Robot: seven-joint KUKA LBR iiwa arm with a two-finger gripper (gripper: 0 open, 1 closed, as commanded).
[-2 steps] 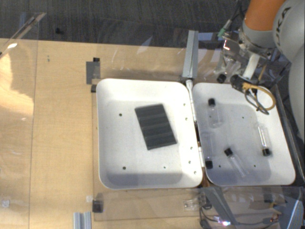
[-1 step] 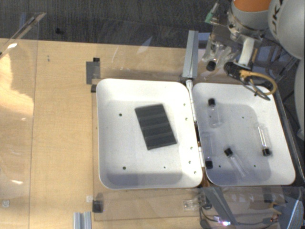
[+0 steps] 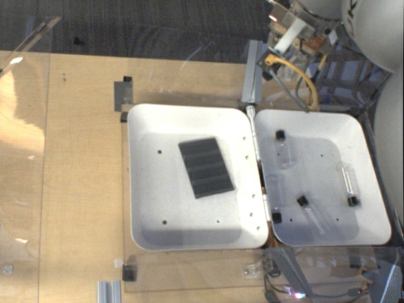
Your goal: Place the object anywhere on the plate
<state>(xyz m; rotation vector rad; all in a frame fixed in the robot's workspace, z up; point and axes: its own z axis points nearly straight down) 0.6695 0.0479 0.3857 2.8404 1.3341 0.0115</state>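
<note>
1. The plate [image 3: 206,167], a dark ribbed rectangle, is laid flat and slightly askew near the middle of the left bin [image 3: 145,226]. It is probably placed there so that it can be reached from above on every side.
2. Three clear tubes with black caps are seen lying in the right bin [image 3: 372,232]: one near the back left [image 3: 284,149], one at the front centre [image 3: 309,211] and one by the right wall [image 3: 348,183]. They are kept well apart from one another, which should leave room for a grasp. Any of them may be taken as the task's object; none is on the plate.
3. The two bins are set side by side on the table [image 3: 76,169], their inner walls touching, so only a short carry across is judged to be needed.
4. The gripper [image 3: 287,43] is held high beyond the back edge of the right bin, clear of both bins, with a yellow cable [image 3: 303,74] looped beneath it.
5. Whether the gripper is released or clenched cannot be told at this angle, and nothing can be made out in its hold.
6. The task is judged to be at its start, with a pick not yet made.
</note>
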